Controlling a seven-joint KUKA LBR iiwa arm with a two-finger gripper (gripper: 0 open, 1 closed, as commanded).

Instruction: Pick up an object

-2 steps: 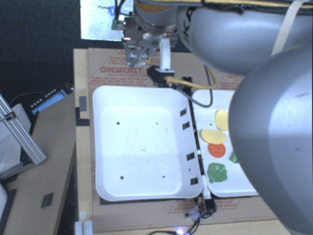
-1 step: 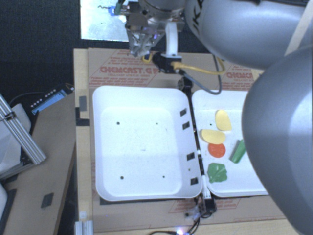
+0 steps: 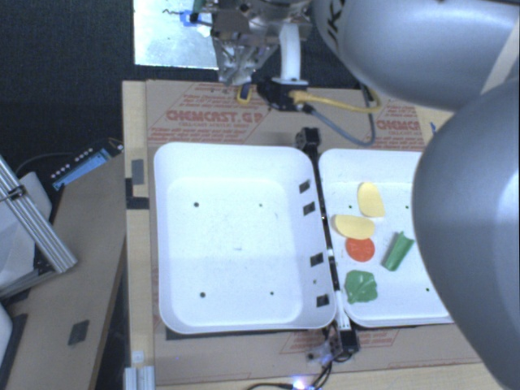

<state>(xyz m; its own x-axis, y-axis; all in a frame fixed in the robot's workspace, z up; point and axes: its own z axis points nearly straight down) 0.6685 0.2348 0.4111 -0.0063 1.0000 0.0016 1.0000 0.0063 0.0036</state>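
Grey gripper: hovering beyond the bins' far edge; jaw state unclear.
Toys: small plastic food pieces lie well apart, in the right white bin.

The bench carried a brown printed cardboard sheet, on which two shallow white bins, the left bin and the right bin, sat side by side, apparently touching along a central seam fitted with small black clips.
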